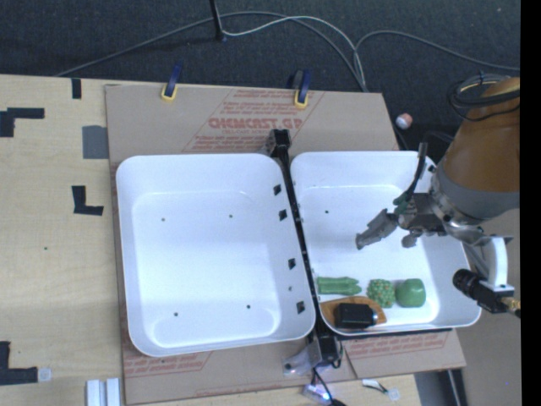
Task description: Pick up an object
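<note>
1. The grey arm with its orange band comes in from the right edge, reaching over the right-hand shallow white plastic bin.
2. The two-finger metal gripper hangs above the middle of that bin, over bare white floor. One dark finger juts out leftward and a second stub shows just to its right, with a gap between them. The claw looks spread apart, and nothing sits between the fingers.
3. Down along the near wall of the right bin, the objects are bunched together, well clear of the gripper.
4. There's a long green ridged piece, pod-like, lying flat nearest the divider.
5. Just right of it, a bumpy green lump, broccoli-shaped.
6. Touching or nearly touching that, a smooth rounded green block, furthest right of the group.
7. In front of those, a flat black rounded object sits on top of a thin orange-brown piece, right at the near rim.
8. The left-hand shallow white bin sits just beside the right one, a black clipped divider strip between them.
9. Both bins rest on a brown cardboard sheet with red print, held by two blue-and-yellow clamps at its far edge.
</note>
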Controlling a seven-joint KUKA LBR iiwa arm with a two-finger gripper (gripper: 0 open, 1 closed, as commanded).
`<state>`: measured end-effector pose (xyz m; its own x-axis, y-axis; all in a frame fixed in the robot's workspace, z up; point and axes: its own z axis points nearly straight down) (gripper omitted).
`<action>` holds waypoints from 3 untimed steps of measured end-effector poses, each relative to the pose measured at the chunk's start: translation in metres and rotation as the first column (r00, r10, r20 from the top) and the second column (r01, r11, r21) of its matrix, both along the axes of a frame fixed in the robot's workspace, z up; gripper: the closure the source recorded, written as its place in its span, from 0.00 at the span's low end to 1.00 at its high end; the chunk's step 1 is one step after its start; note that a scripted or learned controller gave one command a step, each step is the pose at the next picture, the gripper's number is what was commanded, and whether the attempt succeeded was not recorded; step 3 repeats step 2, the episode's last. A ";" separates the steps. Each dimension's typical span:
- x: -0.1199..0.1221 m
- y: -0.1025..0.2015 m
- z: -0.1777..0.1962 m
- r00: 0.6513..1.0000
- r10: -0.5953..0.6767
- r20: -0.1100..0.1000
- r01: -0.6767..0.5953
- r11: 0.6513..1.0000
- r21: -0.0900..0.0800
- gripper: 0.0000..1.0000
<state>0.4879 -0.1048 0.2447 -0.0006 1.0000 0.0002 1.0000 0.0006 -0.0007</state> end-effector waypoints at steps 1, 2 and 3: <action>0.044 0.008 -0.110 1.000 0.001 -0.010 -0.001 1.000 0.001 0.00; 0.000 0.122 -0.054 1.000 0.009 0.004 -0.009 1.000 0.001 0.00; 0.000 0.122 -0.054 1.000 0.009 0.004 -0.009 1.000 0.001 0.00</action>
